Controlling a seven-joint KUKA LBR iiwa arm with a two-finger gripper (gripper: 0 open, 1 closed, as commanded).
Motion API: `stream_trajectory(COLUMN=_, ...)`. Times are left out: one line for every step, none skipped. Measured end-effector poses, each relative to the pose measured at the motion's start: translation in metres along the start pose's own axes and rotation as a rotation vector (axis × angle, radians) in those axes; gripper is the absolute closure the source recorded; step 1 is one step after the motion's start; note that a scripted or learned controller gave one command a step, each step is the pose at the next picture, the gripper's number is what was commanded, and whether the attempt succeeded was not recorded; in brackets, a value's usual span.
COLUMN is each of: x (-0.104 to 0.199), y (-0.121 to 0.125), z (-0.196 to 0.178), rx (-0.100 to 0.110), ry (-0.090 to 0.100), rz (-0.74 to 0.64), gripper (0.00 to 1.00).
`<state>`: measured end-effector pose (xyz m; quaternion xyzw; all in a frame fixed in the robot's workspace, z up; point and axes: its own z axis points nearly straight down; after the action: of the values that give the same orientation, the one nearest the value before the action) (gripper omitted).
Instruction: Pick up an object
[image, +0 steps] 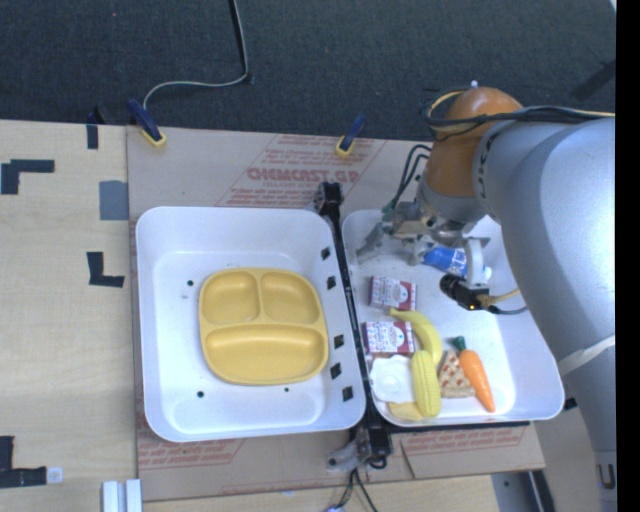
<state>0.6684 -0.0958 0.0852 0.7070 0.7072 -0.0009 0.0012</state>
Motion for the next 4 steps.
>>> stream_trajectory(x=0.0000, y=0.0000, z=0.0000, rx=0.000, ry=0.000, rz=0.000, gripper=0.00)
stream_trajectory(x=0.0004, y=0.0000, z=0.0000, rx=0.000, ry=0.000, rz=0.001, gripper=0.00)
stream_trajectory(x=-0.0008, y=0.0001, z=0.0000, rx=0.000, ry=0.000, rz=-0.001, gripper=0.00)
stream_trajectory(x=0.0007, y=0.0000, z=0.0000, rx=0.000, ry=0.000, rz=0.000, gripper=0.00)
